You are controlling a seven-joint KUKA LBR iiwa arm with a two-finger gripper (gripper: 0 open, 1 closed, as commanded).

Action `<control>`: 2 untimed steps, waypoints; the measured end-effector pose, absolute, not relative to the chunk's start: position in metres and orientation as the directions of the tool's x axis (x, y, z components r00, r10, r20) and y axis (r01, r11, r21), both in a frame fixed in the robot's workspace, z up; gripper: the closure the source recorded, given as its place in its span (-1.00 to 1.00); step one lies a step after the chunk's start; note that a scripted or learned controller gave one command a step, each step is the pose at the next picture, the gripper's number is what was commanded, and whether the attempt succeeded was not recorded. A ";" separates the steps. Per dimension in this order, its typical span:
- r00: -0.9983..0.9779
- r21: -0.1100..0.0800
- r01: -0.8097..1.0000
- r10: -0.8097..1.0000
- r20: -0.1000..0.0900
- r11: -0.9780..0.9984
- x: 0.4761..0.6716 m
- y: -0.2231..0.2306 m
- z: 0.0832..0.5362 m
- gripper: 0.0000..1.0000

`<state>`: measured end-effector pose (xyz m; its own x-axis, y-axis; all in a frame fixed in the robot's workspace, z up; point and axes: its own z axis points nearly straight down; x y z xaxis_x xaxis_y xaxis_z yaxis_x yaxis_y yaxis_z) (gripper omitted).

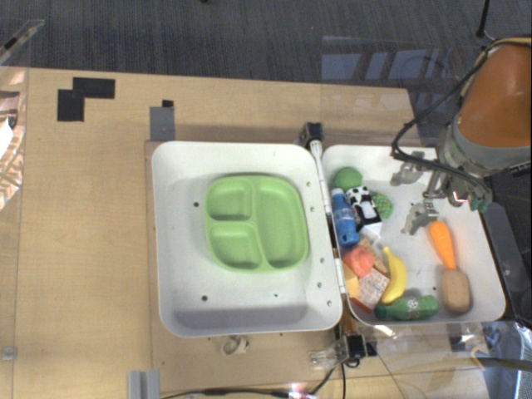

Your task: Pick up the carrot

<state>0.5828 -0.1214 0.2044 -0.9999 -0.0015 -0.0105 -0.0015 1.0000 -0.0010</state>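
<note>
The carrot [441, 244] lies on the floor of the right bin [486, 248], near its far right wall, just above a tan bread-like piece [455, 290] and well apart from the banana [395, 276]. The gripper [421, 219] hangs just left of it, fingers spread and holding nothing. So the pickup isn't done; closing on the carrot and lifting remain, by my reckoning.

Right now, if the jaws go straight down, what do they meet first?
Probably the bare floor of the right bin, just left of the carrot. Depth is unclear, so they may brush the carrot's top end.
</note>
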 end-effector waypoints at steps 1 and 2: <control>-1.000 -0.002 0.029 0.029 -0.008 1.000 0.578 -0.171 0.165 -1.00; -0.999 -0.005 -0.039 -0.040 -0.020 0.999 0.592 -0.207 0.091 -1.00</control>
<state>0.5924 -0.2066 0.0906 -0.9990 -0.0395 -0.0195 -0.0394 0.9992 -0.0050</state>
